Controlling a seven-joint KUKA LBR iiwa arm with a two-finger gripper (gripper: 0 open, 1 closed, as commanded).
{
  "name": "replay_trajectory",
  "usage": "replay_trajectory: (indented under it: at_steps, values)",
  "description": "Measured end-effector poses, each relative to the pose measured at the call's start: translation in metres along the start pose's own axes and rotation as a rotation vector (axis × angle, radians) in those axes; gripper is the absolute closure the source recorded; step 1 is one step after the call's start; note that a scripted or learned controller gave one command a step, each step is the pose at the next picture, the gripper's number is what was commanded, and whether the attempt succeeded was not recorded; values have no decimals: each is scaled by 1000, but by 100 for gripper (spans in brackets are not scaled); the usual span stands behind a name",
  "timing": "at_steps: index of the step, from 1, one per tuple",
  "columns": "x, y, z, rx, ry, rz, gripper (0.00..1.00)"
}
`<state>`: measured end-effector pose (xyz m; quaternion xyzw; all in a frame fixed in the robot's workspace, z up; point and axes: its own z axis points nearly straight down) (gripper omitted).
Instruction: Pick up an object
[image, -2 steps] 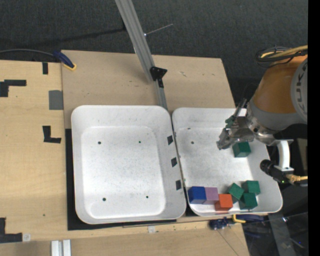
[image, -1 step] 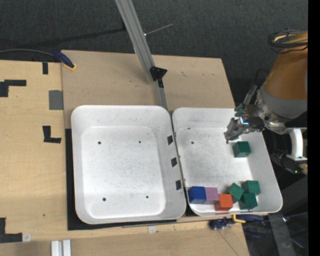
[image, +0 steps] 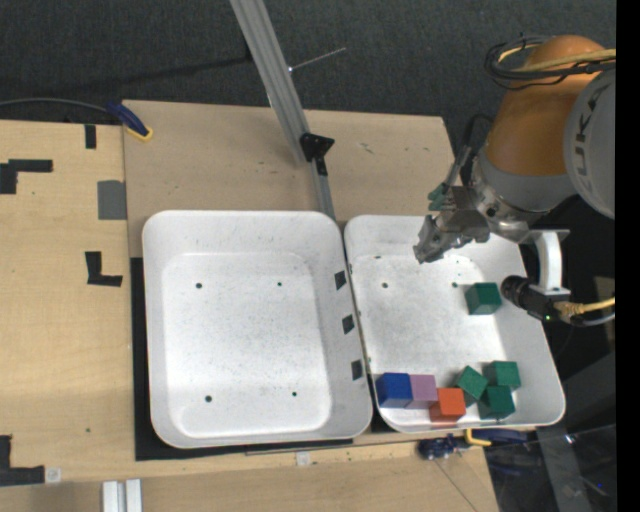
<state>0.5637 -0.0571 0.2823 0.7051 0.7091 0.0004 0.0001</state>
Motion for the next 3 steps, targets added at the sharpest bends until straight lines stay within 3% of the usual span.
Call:
replay_trajectory:
  at_steps: [3]
  values:
    - [126,85,48,2,-1,1,100]
